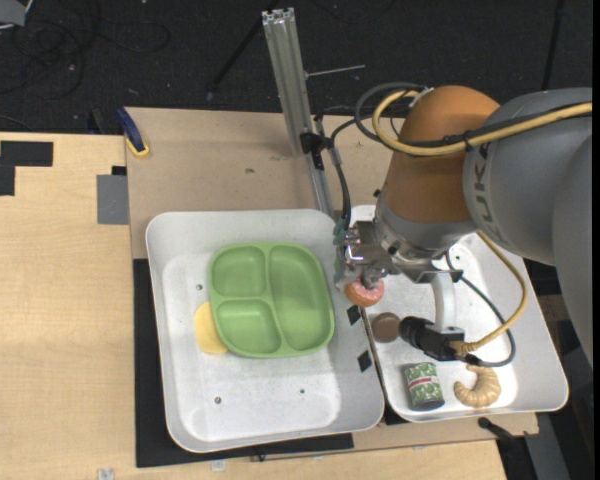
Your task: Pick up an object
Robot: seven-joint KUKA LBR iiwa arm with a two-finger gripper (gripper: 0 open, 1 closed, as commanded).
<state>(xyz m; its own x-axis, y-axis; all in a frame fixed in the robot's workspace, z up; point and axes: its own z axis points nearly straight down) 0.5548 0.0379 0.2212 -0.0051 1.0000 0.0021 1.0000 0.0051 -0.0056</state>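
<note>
A pink doughnut-like ring (363,292) shows at the right bin (536,364)'s left edge.

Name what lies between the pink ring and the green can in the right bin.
A brown round piece lies between the pink ring and the green can on the floor of the right bin, as the camera view shows.

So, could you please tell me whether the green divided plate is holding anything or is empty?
Empty: every compartment of the green plate shows bare green. The yellow thing lies outside it, at its left edge.
</note>
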